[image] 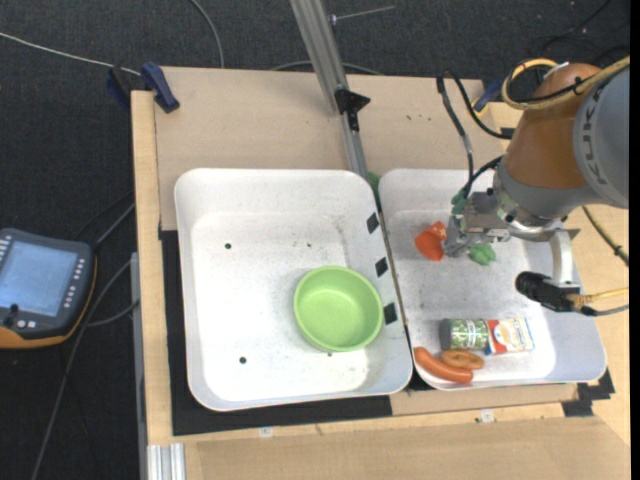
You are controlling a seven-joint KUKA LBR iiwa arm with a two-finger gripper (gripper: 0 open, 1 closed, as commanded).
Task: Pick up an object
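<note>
Camera view: two shallow white bins were seen side by side on a tan bench, looked down on at a slant. The left bin was occupied by a light green bowl, set upright towards its near right part, close to the wall shared with the right bin.

The arm, grey with an orange band, was extended in from the right over the far half of the right bin. The gripper was positioned low above that bin's floor. Whether its fingers were apart or together could not be told, since they were masked by the wrist body and by the small things beside them.

An orange-red object was found just to the left of the gripper, touching or very nearly touching it; which of the two could not be decided. A small green object was seen just beside the gripper on its near right side. Neither was shown plainly between the fingers.

Along the near edge of the right bin a green-labelled can was laid on its side, with a white and red carton just to its right, and a red-orange sausage-shaped object just in front of the can.

A handheld pendant with a screen was seen at the far left, off the bench.
</note>
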